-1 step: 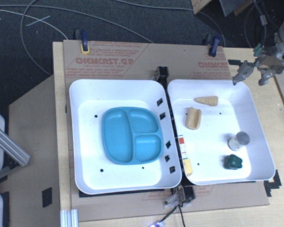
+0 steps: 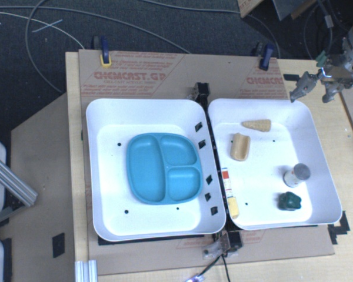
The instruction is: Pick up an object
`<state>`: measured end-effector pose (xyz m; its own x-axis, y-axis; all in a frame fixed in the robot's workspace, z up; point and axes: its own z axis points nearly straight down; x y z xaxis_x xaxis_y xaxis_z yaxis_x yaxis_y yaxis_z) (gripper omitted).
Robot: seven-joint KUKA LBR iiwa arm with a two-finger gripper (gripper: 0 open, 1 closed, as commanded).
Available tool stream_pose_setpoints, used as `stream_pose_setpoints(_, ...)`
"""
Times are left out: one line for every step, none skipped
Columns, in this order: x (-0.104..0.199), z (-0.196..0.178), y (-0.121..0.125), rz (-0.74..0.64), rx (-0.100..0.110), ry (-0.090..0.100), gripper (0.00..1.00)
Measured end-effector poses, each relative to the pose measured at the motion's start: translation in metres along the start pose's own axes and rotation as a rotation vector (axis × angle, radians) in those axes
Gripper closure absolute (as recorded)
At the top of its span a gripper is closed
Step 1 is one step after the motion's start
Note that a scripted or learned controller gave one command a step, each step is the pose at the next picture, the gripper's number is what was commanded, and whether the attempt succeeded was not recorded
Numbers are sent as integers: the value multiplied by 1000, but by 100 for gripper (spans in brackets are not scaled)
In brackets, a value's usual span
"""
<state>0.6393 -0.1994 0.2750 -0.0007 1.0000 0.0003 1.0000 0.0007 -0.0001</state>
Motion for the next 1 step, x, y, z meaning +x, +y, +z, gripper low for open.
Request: stream_pose_setpoints(1,58,-9,1,6,2,0)
